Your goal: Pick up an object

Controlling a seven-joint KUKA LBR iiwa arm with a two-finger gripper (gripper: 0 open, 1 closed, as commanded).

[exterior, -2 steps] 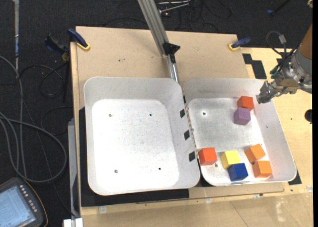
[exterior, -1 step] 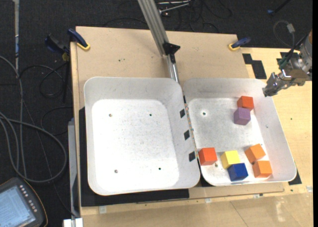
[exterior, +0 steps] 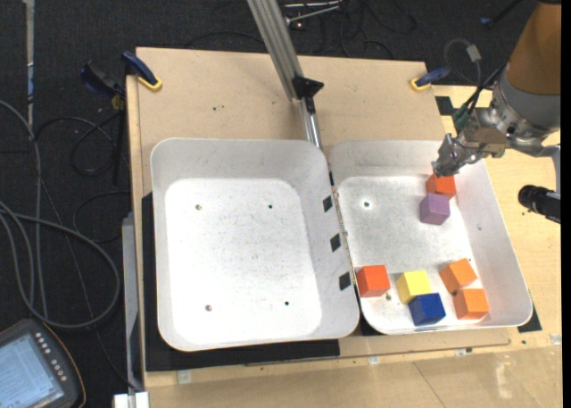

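Touching the end effector (exterior: 445,168) from below, an orange cube (exterior: 441,186); grip state indiscernible.

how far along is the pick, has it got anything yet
Done: the claw has reached the right bin and sits right above the orange cube near the far wall. In hand: nothing visibly gripped; that cube looks to be resting on the bin floor beside the purple cube. Left: close on a cube and lift it clear.
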